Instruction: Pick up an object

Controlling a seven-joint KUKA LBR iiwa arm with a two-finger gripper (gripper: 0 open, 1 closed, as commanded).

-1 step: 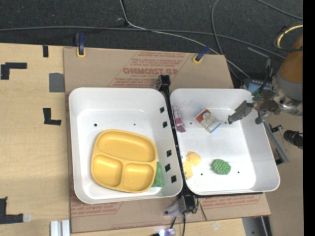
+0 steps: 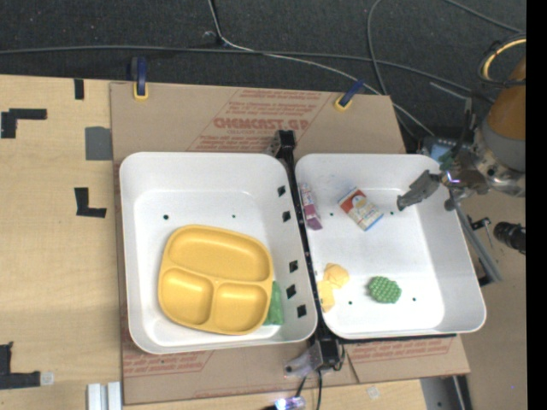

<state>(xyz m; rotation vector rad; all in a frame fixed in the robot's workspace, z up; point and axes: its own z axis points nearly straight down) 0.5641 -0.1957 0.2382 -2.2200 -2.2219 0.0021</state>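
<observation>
**Arm at right bin's far edge, nothing lifted**

Camera view: gripper hangs over the right bin's upper right rim. Finger state: cannot tell; one dark finger slants down-left, and nothing visible held. Inside that bin: small red-and-white box near the gripper, green knobbly object, yellow piece, pinkish item against the left wall. Left bin: yellow divided tray, green object just beside it. Cardboard covers the surface.
</observation>
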